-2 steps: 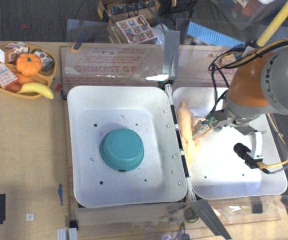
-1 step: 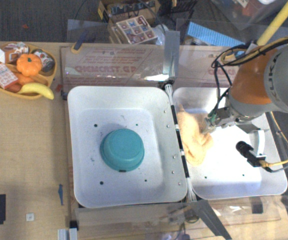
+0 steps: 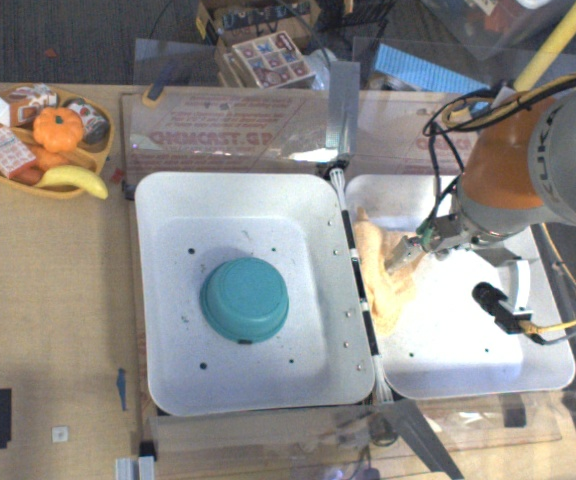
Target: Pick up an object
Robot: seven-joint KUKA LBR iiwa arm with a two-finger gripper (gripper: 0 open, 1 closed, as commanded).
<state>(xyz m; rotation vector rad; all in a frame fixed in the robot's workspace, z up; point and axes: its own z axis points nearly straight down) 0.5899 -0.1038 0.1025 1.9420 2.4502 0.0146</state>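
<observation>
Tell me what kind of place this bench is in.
Probably a robotics lab or test workshop. A KUKA arm works over two white bins, one holding a teal bowl, and a basket of toy food sits beside them.

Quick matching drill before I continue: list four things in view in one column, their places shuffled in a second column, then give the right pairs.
Things:
1. teal bowl
2. pale yellow cloth
3. banana
4. gripper

Places:
A. on the tray at the bench's far left corner
B. middle of the left bin
C. over the cloth in the right bin
D. along the left side of the right bin

Pairs: 1-B, 2-D, 3-A, 4-C
</observation>
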